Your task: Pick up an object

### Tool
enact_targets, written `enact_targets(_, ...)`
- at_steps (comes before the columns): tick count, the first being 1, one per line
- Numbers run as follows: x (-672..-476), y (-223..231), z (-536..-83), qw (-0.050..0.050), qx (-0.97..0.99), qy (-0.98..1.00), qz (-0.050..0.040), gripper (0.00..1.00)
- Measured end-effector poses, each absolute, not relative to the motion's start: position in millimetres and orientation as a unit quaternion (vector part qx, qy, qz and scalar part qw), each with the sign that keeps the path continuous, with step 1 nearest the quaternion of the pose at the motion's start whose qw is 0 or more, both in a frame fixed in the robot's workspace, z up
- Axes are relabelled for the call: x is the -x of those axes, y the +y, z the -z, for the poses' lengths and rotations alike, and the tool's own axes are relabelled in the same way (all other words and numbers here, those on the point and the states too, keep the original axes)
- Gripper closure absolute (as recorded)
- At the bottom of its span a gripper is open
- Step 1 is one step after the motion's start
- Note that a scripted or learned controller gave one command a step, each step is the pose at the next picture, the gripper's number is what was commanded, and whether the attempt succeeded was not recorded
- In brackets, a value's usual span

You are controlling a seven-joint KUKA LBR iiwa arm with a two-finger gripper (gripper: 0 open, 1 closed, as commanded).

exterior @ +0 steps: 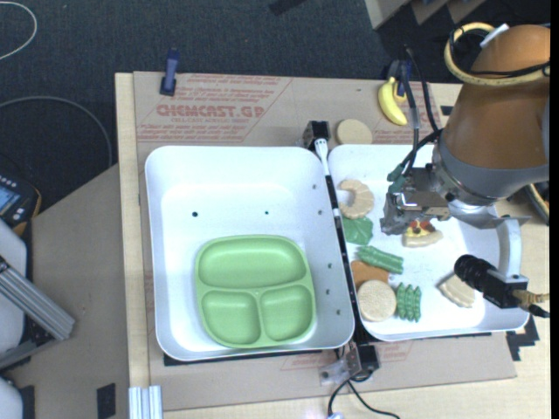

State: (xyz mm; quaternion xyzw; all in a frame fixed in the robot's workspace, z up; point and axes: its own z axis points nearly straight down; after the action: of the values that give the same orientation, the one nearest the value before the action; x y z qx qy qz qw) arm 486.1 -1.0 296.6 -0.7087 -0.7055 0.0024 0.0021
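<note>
one toy food piece lies just under the gripper; its grip state can't be told.

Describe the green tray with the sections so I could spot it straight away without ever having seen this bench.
Find the two white bins side by side and take the left bin, the one away from the robot arm. In its near half lies the green tray, pale green with rounded corners and three compartments: one long one and two smaller ones. The green pieces in the other bin are far smaller.
</note>
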Motion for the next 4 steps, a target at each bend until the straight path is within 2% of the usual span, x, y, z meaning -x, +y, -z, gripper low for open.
enact_targets(1,-487.1,4,-220,0.004,0.708,-0.707,-0.0036,1.00)
enact_targets(2,-478.8,94,-247,0.001,0.704,-0.711,0.0020,1.00)
enact_targets(3,-481.2,71,-413,-0.006,0.707,-0.707,0.0089,1.00)
enact_targets(4,-479.7,2,-434,-0.003,0.710,-0.704,0.0017,1.00)
